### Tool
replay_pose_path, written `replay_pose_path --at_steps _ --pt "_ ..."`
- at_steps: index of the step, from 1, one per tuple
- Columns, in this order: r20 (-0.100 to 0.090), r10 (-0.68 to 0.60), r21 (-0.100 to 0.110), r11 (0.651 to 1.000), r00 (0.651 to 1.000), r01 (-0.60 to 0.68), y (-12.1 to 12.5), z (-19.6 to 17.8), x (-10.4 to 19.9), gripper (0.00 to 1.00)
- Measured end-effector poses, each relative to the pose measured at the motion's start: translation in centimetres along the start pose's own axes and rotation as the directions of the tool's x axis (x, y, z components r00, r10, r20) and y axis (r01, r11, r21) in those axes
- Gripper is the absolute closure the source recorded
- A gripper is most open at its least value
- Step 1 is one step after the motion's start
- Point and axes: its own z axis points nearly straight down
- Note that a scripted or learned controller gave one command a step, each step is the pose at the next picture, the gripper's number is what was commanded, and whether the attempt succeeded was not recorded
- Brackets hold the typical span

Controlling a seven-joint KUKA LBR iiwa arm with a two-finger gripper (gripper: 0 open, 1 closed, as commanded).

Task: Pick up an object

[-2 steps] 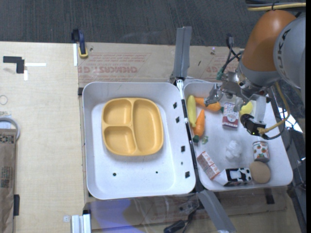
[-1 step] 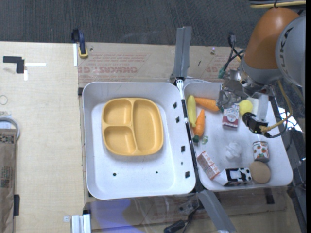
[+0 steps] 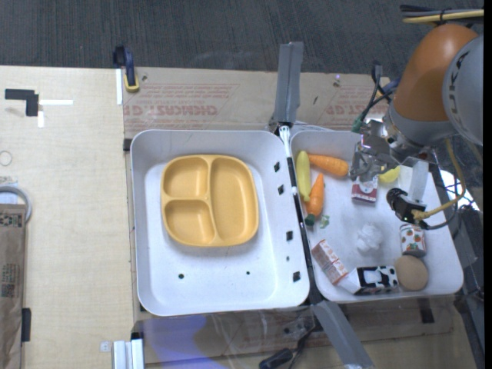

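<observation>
Grey two-finger gripper (image 3: 367, 167), finger state unclear, hovers just above a small red-and-white carton (image 3: 364, 193); descent comes next.

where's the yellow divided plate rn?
The yellow three-compartment plastic plate lies flat in the left white bin, toward its upper middle, across the divider from the carrots in the right bin.
</observation>
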Motion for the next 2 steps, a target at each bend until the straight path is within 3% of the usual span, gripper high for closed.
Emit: replay_pose_path --at_steps 1,2 --pt "0.001 -0.199 -0.003 0.980 0.980 0.199 1.0 -0.8 7.5 1.00" --pt "0.001 0.162 -0.003 0.987 0.987 -0.162 3.2 -3.6 10.4 1.00"
